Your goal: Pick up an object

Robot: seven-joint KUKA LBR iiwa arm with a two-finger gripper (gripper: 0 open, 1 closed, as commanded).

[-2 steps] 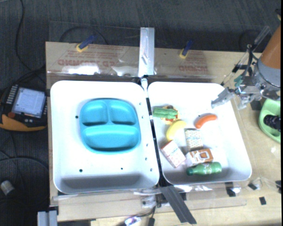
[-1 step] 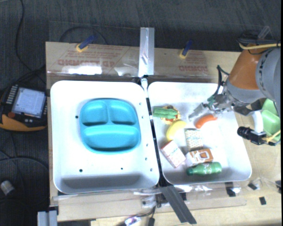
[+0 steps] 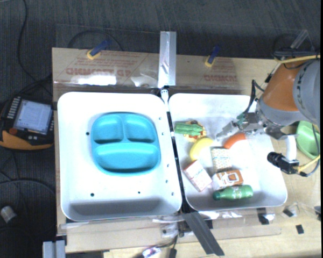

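The right bin (image 3: 269, 165) holds several small items. Among them are a yellow lemon (image 3: 200, 147), an orange item (image 3: 236, 140), a green and orange toy (image 3: 189, 128), a green bottle (image 3: 233, 193), a pale speckled box (image 3: 220, 157), a white and red box (image 3: 197, 176) and an orange-labelled box (image 3: 227, 177). My gripper (image 3: 230, 130) reaches in from the right and hangs low over the bin's upper middle. It is just above and left of the orange item, right of the lemon. Nothing can be seen held in it.
In the left bin (image 3: 70, 160) lies a blue divided plate (image 3: 126, 142). A metal divider (image 3: 173, 144) separates the bins. The arm's orange band (image 3: 282, 93) and a green part (image 3: 308, 136) sit over the right bin's right rim. A handheld device (image 3: 27, 121) lies left of the bench.
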